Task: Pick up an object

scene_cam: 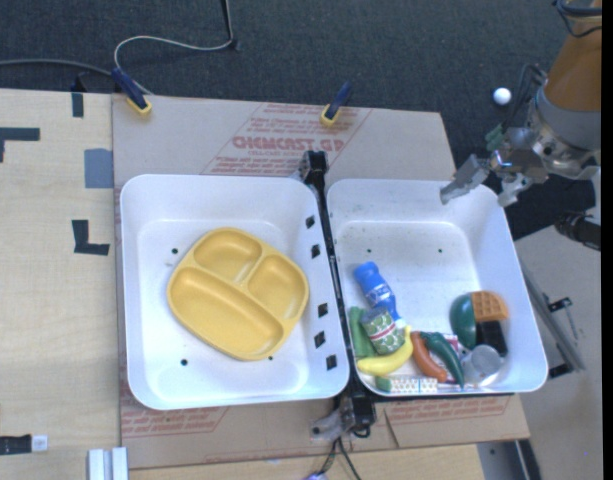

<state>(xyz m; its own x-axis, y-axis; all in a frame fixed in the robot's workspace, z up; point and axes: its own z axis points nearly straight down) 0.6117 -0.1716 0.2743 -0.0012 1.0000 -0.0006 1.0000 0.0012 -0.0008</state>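
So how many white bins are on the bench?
2. The left bin holds a yellow divided plate. The right bin holds a pile of toys near its front edge. They sit side by side, touching in the middle.

Two bins sit side by side on a cardboard sheet [276, 138]. A divided plate [238, 291] lies in the left bin [146, 298]. In the right bin [436, 238], a bottle [374, 285], banana [384, 362] and other small toys crowd the near edge, while the gripper [483, 180] hangs over the far right corner.
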